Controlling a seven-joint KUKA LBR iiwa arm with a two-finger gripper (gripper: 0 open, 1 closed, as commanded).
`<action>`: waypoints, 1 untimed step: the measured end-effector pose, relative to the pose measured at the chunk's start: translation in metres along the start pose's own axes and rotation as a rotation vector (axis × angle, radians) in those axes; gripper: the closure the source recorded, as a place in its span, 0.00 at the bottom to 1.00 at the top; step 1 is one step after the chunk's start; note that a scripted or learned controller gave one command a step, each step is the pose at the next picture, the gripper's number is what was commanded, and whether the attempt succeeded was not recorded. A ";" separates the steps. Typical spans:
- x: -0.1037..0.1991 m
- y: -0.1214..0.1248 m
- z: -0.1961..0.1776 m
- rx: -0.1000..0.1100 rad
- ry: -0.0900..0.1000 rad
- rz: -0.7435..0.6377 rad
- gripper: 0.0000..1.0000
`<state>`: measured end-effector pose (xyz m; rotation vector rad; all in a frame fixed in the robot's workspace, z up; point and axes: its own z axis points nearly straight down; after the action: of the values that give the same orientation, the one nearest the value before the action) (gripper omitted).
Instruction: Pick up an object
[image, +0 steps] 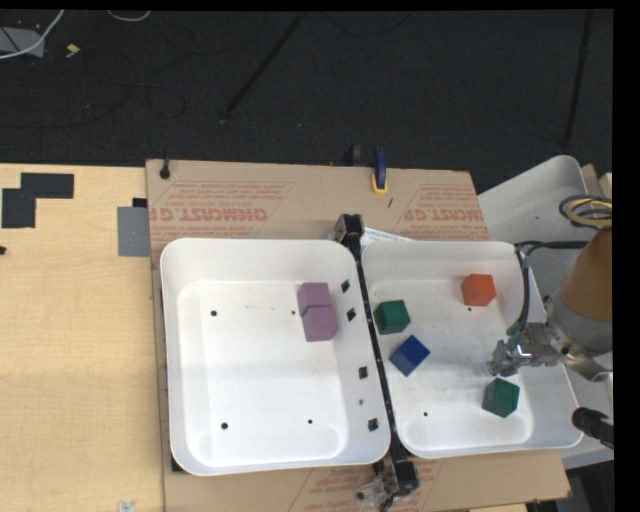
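Cardboard-topped bench (250, 205), black carpet floor (300, 90)

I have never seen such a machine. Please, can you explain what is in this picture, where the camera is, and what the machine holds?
The camera looks down at a slant from above a bench. Two shallow white bins sit side by side. The left bin contains a purple block. The right bin contains an orange block, a blue block and two green blocks. From the right comes a robot arm. Its gripper is just above the nearer green block. Nothing shows between its fingers.
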<state>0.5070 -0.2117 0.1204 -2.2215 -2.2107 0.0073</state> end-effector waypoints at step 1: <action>-0.002 0.028 0.034 -0.006 -0.002 -0.005 1.00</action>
<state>0.5345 -0.2142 0.0861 -2.2200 -2.2205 0.0021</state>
